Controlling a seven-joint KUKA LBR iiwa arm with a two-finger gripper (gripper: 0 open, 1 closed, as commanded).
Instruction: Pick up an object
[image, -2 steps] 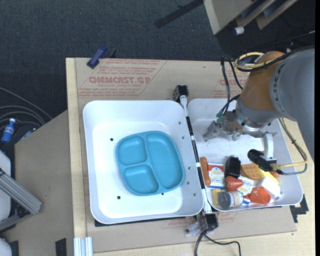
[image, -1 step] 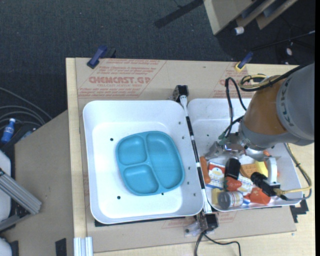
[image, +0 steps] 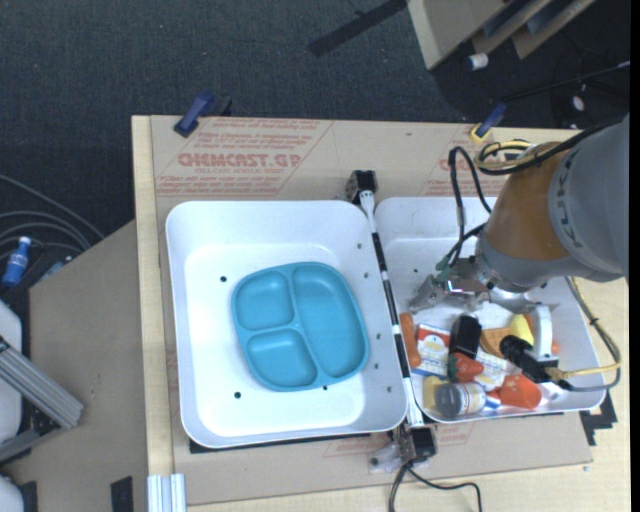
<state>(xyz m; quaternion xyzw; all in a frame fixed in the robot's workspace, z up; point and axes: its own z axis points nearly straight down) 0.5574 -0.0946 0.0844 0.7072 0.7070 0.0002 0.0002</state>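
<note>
Objects of mixed colour, a small heap of household items (image: 480, 365), lie in the near half of the right-hand shallow white bin (image: 420, 215), and we see none of them lifted clear of the pile.

We begin with the largest thing, the bench with its brown board top printed in red lettering (image: 250, 150), which carries both bins side by side. The left-hand shallow white bin (image: 200, 300) holds a light blue plastic tray with three compartments (image: 298, 325), lying flat near its middle. The grey arm with its orange band (image: 545, 215) reaches in from the right and hangs over the right-hand bin, hiding much of its far half.

Below the arm's wrist the metal gripper (image: 445, 287) sits low over the bin floor, just beyond the heap and near the wall shared by the two bins. We cannot tell whether the claw is released or clenched, and we see nothing held in it.

Within the heap we make out a red and white printed packet (image: 430, 350) nearest the dividing wall, a black cylinder (image: 464, 335) just beside it, a yellow piece (image: 520, 327) further right, and a small grey-capped container (image: 450, 400) at the near edge. Two blue clamps (image: 195, 115) grip the bench's far edge.
</note>
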